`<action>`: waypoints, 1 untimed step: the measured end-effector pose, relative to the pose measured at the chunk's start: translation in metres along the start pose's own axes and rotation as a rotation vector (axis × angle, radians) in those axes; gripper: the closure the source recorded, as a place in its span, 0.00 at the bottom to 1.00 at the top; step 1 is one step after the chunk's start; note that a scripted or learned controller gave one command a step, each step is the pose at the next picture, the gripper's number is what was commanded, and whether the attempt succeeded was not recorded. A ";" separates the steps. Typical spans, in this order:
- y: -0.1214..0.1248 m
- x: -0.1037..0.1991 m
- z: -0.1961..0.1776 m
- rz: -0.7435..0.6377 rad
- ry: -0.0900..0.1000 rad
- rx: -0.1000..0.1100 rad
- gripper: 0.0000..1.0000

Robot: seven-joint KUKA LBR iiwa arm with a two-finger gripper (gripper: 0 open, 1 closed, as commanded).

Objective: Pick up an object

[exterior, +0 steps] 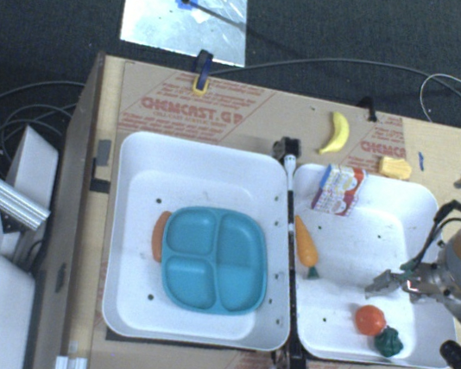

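The grey arm with its orange band reaches in from the right over the right-hand shallow white plastic bin (420,202), and its claw (391,283) hangs low above the bin's floor, near the right wall. From this slanted overhead angle I cannot tell how far the claw is spread, and nothing shows between its tips.

Just below and slightly left of the claw lies a small round red-orange tomato-like toy (371,319), touching or nearly touching a dark green leafy toy (389,342) at the bin's lower right. An orange toy carrot (305,244) lies along the left wall of the same bin, and a small white carton with red and blue print (337,188) leans in the upper left corner.

The left-hand shallow white bin (155,167) holds a light blue divided plastic plate (215,258) with an orange elongated toy (158,235) tucked against its left edge.

Beyond the bins, on the cardboard-covered counter (226,104), lie a yellow toy banana (338,134) and a yellow block-shaped toy (396,168).
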State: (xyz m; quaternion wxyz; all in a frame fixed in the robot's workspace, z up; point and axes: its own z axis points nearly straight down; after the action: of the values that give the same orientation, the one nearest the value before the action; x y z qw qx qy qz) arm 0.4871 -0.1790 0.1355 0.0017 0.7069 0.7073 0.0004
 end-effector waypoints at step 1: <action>0.001 0.000 -0.010 -0.003 0.001 -0.002 1.00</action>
State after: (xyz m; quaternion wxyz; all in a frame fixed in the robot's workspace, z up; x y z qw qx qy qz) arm 0.4883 -0.1786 0.1459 0.0022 0.7059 0.7083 0.0013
